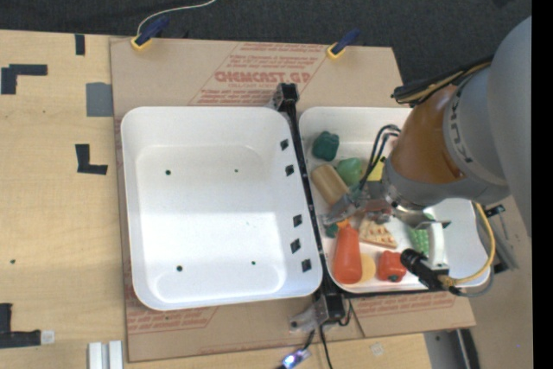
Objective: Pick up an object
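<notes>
arm (449, 143): reaching in from the right, low over the right bin (462, 251).
gripper (367, 207): down among the toys, just beside the orange carrot (346, 255).
fingers: can't tell if they're apart or together, the wrist hides them.
objects: carrot, tan block (329, 181) and green pieces (326, 145) all lie in the right bin.
left bin (138, 186): white floor, black dots.
progress: nothing lifted that i can see; grasp and lift left, i'd say.

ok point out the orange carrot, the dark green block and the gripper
orange carrot (346, 255), camera view, middle of its body
dark green block (325, 145), camera view, centre of its top face
gripper (352, 208), camera view, between its fingertips over the right bin
</notes>
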`<state>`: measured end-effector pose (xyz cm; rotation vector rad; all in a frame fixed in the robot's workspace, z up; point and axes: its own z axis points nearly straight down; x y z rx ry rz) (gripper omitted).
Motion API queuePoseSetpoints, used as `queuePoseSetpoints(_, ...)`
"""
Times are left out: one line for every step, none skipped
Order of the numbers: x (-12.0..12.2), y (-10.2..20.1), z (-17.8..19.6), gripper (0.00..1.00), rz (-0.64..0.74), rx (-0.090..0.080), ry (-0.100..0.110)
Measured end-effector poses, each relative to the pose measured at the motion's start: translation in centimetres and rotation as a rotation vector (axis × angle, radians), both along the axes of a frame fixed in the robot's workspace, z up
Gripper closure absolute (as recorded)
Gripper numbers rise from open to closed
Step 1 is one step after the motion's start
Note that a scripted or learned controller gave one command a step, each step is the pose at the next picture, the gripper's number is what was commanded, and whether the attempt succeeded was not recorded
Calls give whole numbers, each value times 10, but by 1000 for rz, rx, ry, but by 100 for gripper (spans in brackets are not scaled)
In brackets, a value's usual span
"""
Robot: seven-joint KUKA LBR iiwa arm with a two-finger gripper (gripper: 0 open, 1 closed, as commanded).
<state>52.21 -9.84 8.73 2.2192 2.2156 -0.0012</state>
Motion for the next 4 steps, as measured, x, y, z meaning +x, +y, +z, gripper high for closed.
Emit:
queuePoseSetpoints(3,-2,13,100,-1,-6,-12)
queuePoseSetpoints(43,17,203,100,7,2,-15)
queuePoseSetpoints(-6,64,210,100,6,6,6)
queuePoseSetpoints(-40,134,225,100,8,6,7)
